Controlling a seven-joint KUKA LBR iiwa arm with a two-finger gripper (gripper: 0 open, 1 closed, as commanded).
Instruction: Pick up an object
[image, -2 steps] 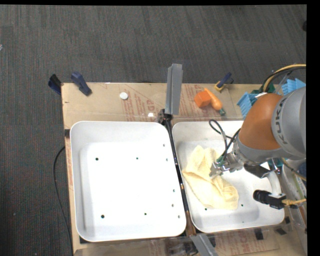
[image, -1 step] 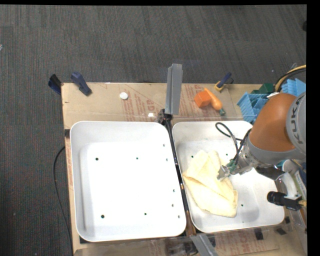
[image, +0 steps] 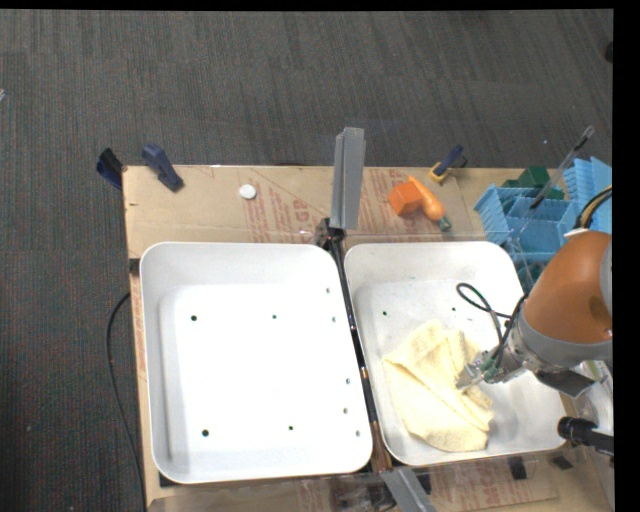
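A crumpled pale yellow cloth (image: 432, 385) lies in the right white bin (image: 420, 272), toward its front. The arm comes in from the right, its orange band low over the bin's right side. My gripper (image: 478, 372) is down at the cloth's right edge, touching or pressing into the fabric. Its fingers are small and partly buried in the folds.
The left white bin (image: 250, 360) sits beside the right one, split by a grey divider post (image: 347, 180). Behind the bins lie an orange tool (image: 414, 199), blue clamps (image: 160, 165) and a blue rack (image: 535, 215) at right. A black cable (image: 480, 300) loops over the right bin.
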